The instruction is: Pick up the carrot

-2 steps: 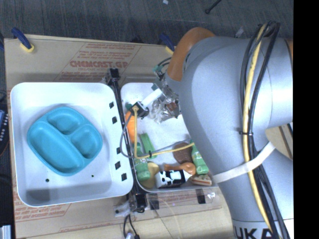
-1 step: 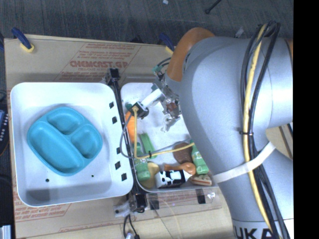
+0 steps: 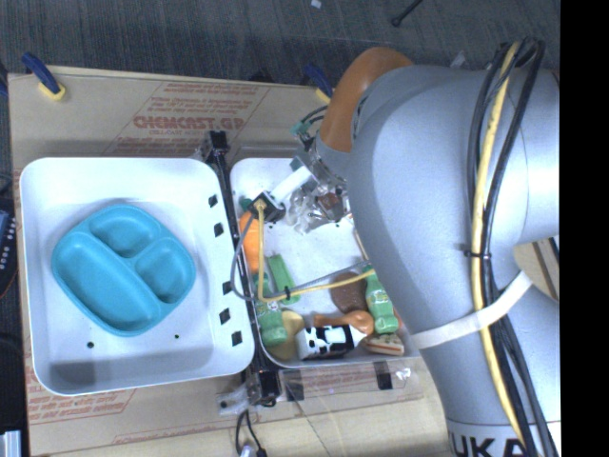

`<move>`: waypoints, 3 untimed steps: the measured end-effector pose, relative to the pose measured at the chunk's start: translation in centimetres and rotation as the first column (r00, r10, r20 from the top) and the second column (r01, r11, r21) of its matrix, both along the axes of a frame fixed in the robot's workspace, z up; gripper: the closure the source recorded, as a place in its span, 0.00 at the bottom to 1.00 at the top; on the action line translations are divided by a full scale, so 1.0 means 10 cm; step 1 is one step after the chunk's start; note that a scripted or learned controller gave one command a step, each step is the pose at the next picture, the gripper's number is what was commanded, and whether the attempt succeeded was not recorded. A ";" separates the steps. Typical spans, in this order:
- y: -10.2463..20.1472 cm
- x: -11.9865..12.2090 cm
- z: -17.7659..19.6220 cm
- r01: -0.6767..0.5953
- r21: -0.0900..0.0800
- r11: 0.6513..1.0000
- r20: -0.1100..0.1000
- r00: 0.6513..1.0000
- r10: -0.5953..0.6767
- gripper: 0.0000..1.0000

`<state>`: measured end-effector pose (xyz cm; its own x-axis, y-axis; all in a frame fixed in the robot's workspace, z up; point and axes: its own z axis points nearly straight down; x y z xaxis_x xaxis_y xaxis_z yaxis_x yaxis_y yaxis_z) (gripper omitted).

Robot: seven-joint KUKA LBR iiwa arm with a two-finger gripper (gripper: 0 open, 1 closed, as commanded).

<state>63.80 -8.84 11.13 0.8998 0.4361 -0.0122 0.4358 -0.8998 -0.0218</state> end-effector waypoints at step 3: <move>2.11 -0.86 0.00 0.071 -0.015 0.997 0.012 0.997 -0.071 1.00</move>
